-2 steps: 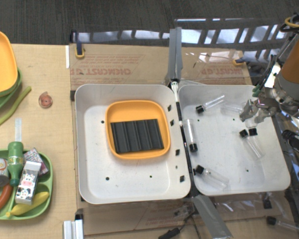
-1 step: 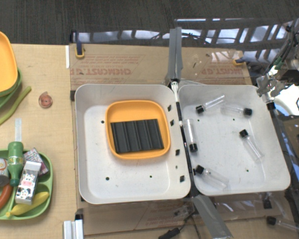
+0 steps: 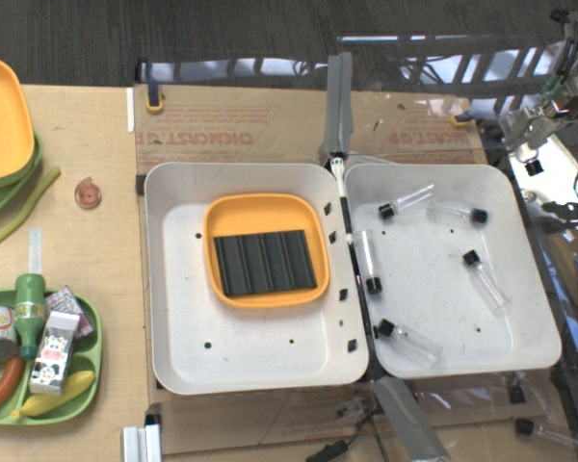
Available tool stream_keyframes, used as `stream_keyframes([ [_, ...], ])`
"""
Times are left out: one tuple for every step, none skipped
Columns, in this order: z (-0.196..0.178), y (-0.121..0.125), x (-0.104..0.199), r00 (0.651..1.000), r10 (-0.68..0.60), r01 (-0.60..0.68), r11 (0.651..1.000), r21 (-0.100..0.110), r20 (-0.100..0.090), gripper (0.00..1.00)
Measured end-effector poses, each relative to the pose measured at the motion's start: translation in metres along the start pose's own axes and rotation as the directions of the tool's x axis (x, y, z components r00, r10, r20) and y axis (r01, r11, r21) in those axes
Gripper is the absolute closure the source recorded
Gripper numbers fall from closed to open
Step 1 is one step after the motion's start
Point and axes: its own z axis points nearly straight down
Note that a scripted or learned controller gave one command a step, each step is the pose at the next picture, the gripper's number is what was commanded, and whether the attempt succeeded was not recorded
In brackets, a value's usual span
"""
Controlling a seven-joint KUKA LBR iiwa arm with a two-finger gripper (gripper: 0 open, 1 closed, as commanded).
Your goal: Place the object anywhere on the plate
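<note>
Dark carpeted floor [image 3: 270, 17] runs across the top, behind a pale wooden bench [image 3: 87, 248]. At the far left an orange dish [image 3: 0, 114] sits stacked on a green one [image 3: 19, 198]; a small pink round thing [image 3: 88, 193] lies just to their right. Below, a green tray [image 3: 89, 385] holds toy food, an upright green bottle [image 3: 29, 311] and a small carton [image 3: 50, 354]. Brown cardboard [image 3: 231, 128] lies under both bins. The left bin [image 3: 173, 335] carries the orange plate [image 3: 265, 210] towards its back; the black ribbed block [image 3: 265, 263] lies flat on the plate, inside the rim. The right bin [image 3: 520, 335] touches the left one along the middle; clear tubes with black caps [image 3: 405, 202] lie scattered across it. A metal frame [image 3: 443, 65] stands behind it at the right.
</note>
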Motion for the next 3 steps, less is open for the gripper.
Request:
stream_keyframes([
  [-0.118, 0.000, 0.000, 0.981, -0.196, 0.196, 0.981, 0.001, -0.001, 1.00],
  [-0.147, 0.000, -0.001, 0.889, -0.458, 0.458, 0.889, -0.001, 0.000, 1.00],
  [-0.146, -0.004, 0.000, 0.707, -0.707, 0.707, 0.707, -0.001, -0.002, 1.00],
])
